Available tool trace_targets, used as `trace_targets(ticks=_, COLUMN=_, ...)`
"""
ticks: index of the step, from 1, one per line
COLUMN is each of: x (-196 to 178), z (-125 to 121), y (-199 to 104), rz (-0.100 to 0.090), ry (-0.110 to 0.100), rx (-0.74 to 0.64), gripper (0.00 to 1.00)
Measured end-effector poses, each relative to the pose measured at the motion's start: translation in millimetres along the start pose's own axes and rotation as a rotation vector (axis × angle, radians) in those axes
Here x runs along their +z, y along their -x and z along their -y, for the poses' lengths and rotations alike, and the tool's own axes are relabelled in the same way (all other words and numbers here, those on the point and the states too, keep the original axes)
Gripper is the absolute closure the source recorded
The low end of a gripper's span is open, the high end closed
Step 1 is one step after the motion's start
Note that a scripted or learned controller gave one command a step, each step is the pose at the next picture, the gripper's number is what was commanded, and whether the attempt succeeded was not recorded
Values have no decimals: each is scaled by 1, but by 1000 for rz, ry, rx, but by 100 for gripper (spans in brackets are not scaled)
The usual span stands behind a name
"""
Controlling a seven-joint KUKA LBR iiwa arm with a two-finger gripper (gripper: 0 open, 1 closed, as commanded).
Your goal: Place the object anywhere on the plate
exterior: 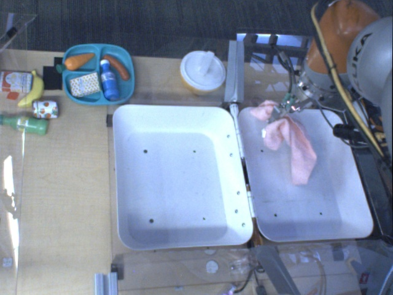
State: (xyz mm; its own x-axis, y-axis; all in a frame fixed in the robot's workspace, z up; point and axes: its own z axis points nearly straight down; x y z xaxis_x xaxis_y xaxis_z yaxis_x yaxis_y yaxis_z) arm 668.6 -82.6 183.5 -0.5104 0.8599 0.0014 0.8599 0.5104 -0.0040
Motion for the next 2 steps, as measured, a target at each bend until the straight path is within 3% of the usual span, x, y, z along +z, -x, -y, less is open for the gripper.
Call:
trace_targets(ticks=1, x=-37, z=-1, y=-1, rz=0, ry=2, rx=-7, gripper=100)
trace_targets(ticks=2, x=-30, z=-20, y=-50, rz=-1, ry=1, rx=-412, gripper=100)
